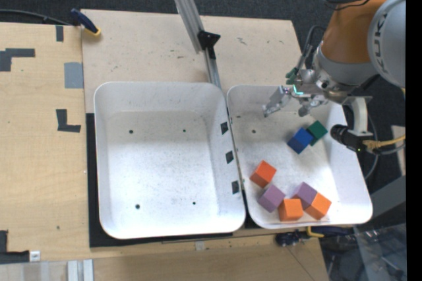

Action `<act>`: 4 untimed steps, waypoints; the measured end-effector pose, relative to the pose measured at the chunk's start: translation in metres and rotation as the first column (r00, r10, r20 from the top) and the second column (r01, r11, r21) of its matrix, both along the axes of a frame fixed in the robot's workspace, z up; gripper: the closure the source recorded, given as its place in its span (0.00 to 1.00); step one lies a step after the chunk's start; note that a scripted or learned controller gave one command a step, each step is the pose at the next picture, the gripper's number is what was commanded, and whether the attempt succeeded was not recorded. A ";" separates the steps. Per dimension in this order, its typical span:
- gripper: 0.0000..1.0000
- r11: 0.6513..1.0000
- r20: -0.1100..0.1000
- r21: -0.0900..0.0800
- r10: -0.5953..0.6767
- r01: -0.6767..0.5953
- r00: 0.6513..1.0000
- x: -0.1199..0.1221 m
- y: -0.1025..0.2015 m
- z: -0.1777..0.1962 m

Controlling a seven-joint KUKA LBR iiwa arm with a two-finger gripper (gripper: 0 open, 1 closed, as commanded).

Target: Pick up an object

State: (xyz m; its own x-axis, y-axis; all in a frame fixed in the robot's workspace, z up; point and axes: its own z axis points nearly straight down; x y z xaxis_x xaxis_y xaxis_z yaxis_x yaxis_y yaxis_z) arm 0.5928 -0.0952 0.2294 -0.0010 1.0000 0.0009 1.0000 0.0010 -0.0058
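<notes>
My gripper (289, 106) hangs over the far part of the right bin (349, 207), its fingers spread open with nothing between them. Just in front of it and to the right lie a blue cube (300, 140) and a green cube (317, 131), touching each other. Nearer the front of the bin sits an orange cube (264, 174). At the front edge a cluster holds two purple cubes (271, 197) (304, 193) and two orange cubes (291, 209) (319, 206).
The left bin (109, 207) stands beside the right one, sharing a raised rim in the middle. A grey metal rail (188, 6) slants down from the top to the bins' far edge. The arm's orange band (353, 16) fills the upper right.
</notes>
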 end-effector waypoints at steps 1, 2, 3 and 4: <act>0.00 1.000 0.004 -0.001 0.001 -0.001 1.000 0.001 0.000 0.002; 0.00 1.000 0.000 -0.001 0.000 0.000 1.000 -0.004 0.001 -0.042; 0.00 1.000 -0.002 -0.001 0.000 0.000 1.000 0.004 0.000 -0.097; 0.00 1.000 0.000 -0.001 0.000 0.000 1.000 0.002 0.000 -0.141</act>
State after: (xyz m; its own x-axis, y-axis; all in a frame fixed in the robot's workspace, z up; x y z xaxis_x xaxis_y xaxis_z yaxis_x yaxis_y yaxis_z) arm 0.5953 -0.0948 0.0888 -0.0014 1.0000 -0.0004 1.0000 0.0014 -0.0062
